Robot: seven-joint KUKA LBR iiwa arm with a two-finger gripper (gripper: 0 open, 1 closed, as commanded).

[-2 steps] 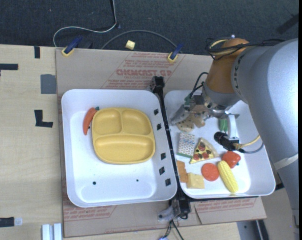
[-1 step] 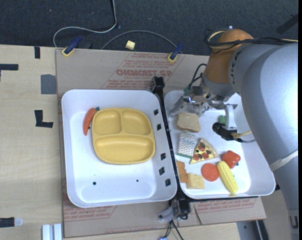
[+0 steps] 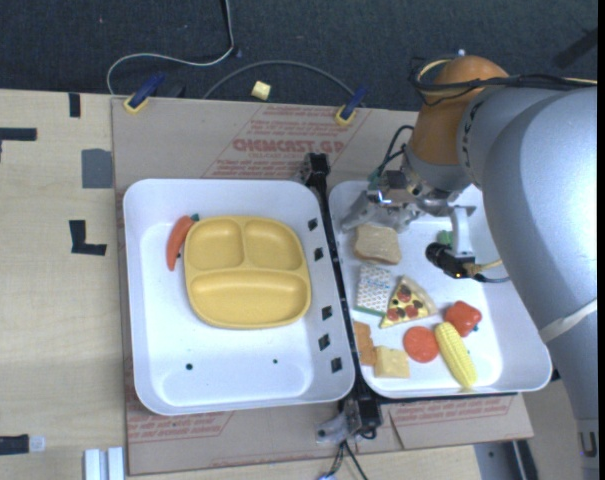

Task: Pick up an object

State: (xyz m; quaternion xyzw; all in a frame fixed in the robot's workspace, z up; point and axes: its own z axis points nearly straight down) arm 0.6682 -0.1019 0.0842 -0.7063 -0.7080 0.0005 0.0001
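My gripper [image 3: 386, 210] hangs over the back left part of the right bin [image 3: 517, 363]. Its grey fingers stand open, with nothing between them. Just in front of it lies a tan bread slice [image 3: 378, 243], apart from the fingertips. Further forward are a checked cracker [image 3: 373, 289], a pizza slice [image 3: 408, 303], a red pepper [image 3: 463, 316], a tomato slice [image 3: 420, 343], a yellow corn cob [image 3: 456, 354], a pale cheese square [image 3: 390, 362] and an orange piece [image 3: 362, 340].
The left bin [image 3: 157, 368] holds a yellow divided plate [image 3: 248, 271] and an orange carrot [image 3: 177, 241] by its left wall. A black divider [image 3: 326, 268] runs between the bins. The grey arm [image 3: 542, 178] covers the right bin's back right corner.
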